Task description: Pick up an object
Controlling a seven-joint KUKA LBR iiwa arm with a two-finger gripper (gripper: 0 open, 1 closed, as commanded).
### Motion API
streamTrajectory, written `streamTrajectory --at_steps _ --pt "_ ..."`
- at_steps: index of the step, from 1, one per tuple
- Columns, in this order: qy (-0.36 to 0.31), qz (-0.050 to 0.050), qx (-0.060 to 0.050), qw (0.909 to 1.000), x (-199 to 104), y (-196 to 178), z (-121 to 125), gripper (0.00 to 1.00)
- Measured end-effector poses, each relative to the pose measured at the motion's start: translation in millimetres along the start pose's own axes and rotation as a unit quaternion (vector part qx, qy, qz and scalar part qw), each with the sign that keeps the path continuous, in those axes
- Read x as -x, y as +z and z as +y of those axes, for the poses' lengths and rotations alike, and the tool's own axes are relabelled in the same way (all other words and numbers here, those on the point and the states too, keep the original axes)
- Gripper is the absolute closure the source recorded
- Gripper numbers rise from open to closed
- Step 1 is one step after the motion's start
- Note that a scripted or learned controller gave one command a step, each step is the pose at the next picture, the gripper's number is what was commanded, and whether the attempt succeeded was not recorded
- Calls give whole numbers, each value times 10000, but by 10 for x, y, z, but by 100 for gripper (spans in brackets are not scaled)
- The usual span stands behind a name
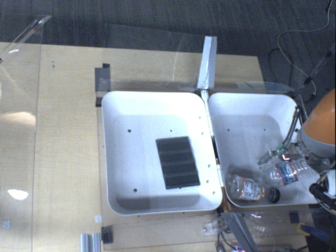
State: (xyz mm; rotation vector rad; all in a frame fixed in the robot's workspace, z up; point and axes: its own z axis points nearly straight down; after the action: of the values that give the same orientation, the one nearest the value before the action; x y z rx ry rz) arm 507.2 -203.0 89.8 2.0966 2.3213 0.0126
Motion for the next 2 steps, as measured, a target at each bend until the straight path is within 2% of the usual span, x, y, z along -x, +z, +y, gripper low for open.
streamTrajectory --at_steps 1,2 --pt "-5 -1 31 10000 -7 -118 29 100" --pt "-1615 26 -34 9869 -1114 -671 480 100"
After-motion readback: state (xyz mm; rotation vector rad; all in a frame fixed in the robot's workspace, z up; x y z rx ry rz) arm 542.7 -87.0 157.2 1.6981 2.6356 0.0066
